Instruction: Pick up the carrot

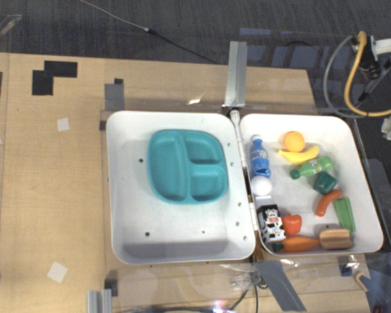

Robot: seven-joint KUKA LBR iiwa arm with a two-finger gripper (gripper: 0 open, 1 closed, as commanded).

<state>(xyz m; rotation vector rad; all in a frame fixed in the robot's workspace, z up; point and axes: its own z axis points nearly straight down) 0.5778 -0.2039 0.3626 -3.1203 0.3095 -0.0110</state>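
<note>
Orange and tapered, the carrot (pixel 300 244) lies flat in the right bin (pixel 358 150), hard against that bin's near wall, with its long axis running along the wall, left to right across the camera view. Its thicker end points toward the bread roll (pixel 335 238), which sits just beside it on the right. At its other end stands a small black-and-white box (pixel 270 222), touching or nearly so, and a red tomato-like piece (pixel 291 224) sits just behind the carrot's middle. Farther back from the carrot are a red sausage (pixel 328 202), a green cucumber (pixel 344 214), a dark green pepper (pixel 324 182), a green bottle (pixel 311 168), a banana (pixel 299 154) and an orange (pixel 293 140); a blue-labelled bottle (pixel 260 163) lies along the wall shared with the left bin.

Left of the carrot, the left bin (pixel 127 175) holds a teal divided tray (pixel 188 165).

Only cabling and fittings of the arm (pixel 378 70) show, well behind and to the right of the carrot, beyond the right bin's far corner. Whether the gripper is open or closed I cannot tell. A reach would likely have to come forward across the whole bin, with the jaws set across the carrot's short width; the wall and close neighbours leave little room.
</note>
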